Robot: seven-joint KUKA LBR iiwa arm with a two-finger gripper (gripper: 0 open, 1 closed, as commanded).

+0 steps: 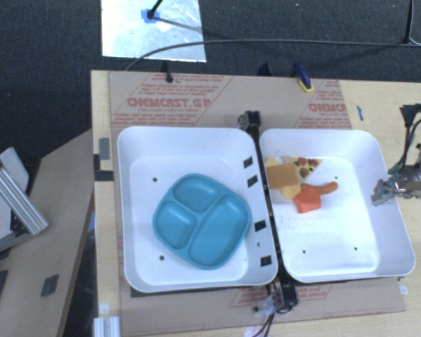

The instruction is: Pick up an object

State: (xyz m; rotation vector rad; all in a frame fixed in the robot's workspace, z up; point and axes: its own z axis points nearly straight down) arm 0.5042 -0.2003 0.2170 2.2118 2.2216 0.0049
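- Two shallow white bins are seen side by side on the desk (217, 93), which is covered by a brown printed sheet.
- In the left bin (137, 153), a blue divided plate (201, 220) with three compartments is found lying flat, turned at an angle to the bin walls.
- In the right bin (361, 258), a small cluster of toy food is noted toward the upper left part, close to the dividing wall.
- The cluster is made up of a pizza slice (307, 164), a tan-orange flat piece (282, 176), a sausage-shaped item (321, 187) and a red-orange block (308, 201); these are touching or overlapping one another.
- The pincer (387, 192) is observed at the right rim of the right bin, well apart from the food cluster.
- Nothing is seen between its tips; whether it is released or clenched cannot be told.
- A silver sheet (152, 20) is recorded on the dark floor beyond the desk.
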